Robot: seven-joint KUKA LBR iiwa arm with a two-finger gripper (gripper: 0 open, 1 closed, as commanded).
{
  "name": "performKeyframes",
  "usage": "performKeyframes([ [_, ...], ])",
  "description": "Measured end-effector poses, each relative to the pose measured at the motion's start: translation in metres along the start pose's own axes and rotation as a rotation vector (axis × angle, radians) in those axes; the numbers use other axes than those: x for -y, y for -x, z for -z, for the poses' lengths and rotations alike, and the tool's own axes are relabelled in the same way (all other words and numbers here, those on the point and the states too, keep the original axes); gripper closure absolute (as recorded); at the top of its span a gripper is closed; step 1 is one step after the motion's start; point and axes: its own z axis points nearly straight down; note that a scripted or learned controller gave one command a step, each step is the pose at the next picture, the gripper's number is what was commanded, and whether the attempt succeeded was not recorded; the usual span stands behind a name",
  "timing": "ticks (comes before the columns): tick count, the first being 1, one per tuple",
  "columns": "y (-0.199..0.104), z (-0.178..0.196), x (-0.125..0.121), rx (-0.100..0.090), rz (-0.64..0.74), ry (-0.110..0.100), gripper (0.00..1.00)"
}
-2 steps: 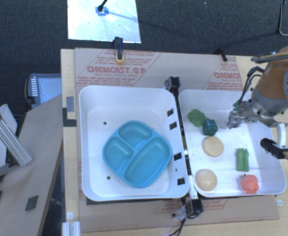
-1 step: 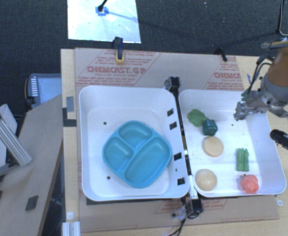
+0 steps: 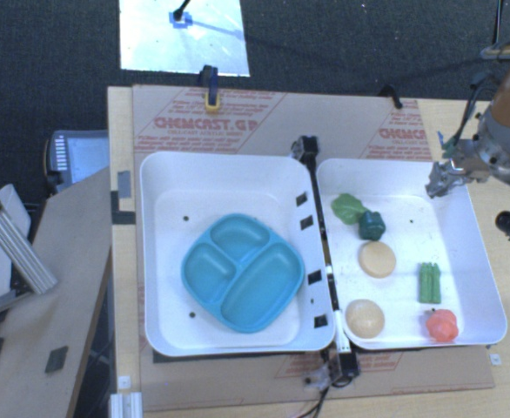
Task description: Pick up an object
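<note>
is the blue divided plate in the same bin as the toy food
No, the blue divided plate lies alone in the left bin, while the toy food sits in the right bin.

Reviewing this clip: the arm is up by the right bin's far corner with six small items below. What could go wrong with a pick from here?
1. The hand sits over the right bin rim, away from every item; descending straight down would probably strike the rim or bare floor.
2. The light green leaf touches the dark teal piece, so a grasp there may catch both or push one aside.
3. The red piece lies near the bin's front corner, where the walls could block the hand.
</note>
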Motion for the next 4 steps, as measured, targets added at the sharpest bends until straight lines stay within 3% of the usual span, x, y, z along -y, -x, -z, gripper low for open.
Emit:
performKeyframes([
  [1, -0.001, 0.044, -0.001, -0.001, 0.000, -0.001, 1.00],
  [2, -0.055, 0.037, 0.002, -0.004, 0.003, -0.006, 1.00],
  [4, -0.171, 0.018, -0.019, -0.005, 0.003, -0.007, 1.00],
])
